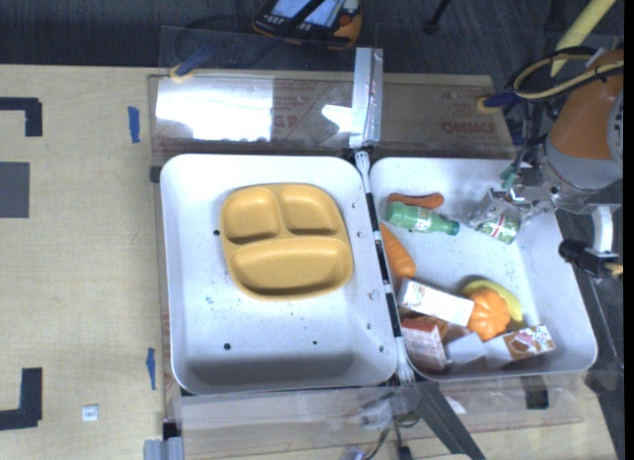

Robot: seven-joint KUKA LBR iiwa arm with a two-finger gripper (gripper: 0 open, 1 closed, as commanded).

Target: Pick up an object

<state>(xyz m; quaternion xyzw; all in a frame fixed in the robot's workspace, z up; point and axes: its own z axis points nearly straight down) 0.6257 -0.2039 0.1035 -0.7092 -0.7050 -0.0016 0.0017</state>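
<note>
Dark carpet is seen beyond the far edge of a light wooden bench [79, 280], on which two shallow white bins are set side by side. A black handheld control unit [305, 10] with a lit screen lies on the carpet behind the bins.

The left bin [188, 349] is occupied by a yellow three-compartment tray [287, 240], placed slightly towards the far side.

The right bin [570, 339] carries a cluster of small items. A green bottle [421, 218] with a white label lies on its side near the far left corner, with an orange-red sausage-shaped item [416, 198] just behind it. An orange carrot-shaped item [398, 253] lies along the left wall. Nearer the front, a white carton [436, 301] is noted, with a yellow banana [498, 294] and an orange item [488, 315] touching beside it, and a small brown carton [528, 342] towards the front right. A crumpled silver, green and red packet [498, 222] lies at the far right of this bin.

The grey arm [584, 131] with its orange band enters from the right, and the gripper [518, 193] is positioned just above the crumpled packet. Whether it is released or clenched cannot be determined, and contact with the packet cannot be confirmed.
</note>
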